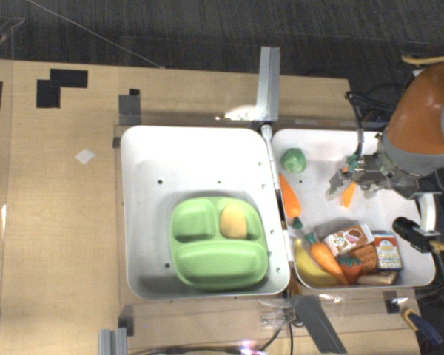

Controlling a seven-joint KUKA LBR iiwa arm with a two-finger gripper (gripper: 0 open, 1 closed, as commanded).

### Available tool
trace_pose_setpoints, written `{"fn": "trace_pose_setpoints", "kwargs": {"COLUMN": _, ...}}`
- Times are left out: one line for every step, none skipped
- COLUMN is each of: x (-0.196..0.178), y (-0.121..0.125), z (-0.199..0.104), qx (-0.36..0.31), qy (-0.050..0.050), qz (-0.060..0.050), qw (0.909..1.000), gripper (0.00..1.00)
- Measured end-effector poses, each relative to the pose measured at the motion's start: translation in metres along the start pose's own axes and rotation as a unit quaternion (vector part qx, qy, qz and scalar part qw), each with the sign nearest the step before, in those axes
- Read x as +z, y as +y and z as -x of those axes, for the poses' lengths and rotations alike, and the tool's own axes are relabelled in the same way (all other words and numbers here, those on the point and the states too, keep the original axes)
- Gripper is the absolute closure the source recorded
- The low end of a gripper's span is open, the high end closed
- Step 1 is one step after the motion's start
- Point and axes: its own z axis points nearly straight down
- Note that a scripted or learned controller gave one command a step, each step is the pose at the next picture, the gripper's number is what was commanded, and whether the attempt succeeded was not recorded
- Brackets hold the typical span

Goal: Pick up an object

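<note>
Below, tan bench (52, 220), 2 white bins (144, 198), perhaps carpet (133, 21).

Bright, even overhead light; glare washes out the white bins (200, 150), shadows are soft, and the picture is slightly blurry.

the arm (428, 120) is cut off at the right edge; the small packets (366, 248) carry print too small to read.

Grey arm (429, 135) with an orange band.
Rounded orange shell above a grey wrist; small metallic gripper (349, 180) at its end.
</note>
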Motion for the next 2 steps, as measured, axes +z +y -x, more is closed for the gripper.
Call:
{"fn": "trace_pose_setpoints", "kwargs": {"x": -0.028, "y": 0.052, "z": -0.03, "qx": 0.015, "qy": 0.0, "qz": 0.002, "qw": 0.9999, "gripper": 0.0}}
{"fn": "trace_pose_setpoints", "kwargs": {"x": 0.051, "y": 0.051, "z": 0.048, "qx": 0.031, "qy": 0.0, "qz": 0.0, "qw": 0.9995, "gripper": 0.0}}
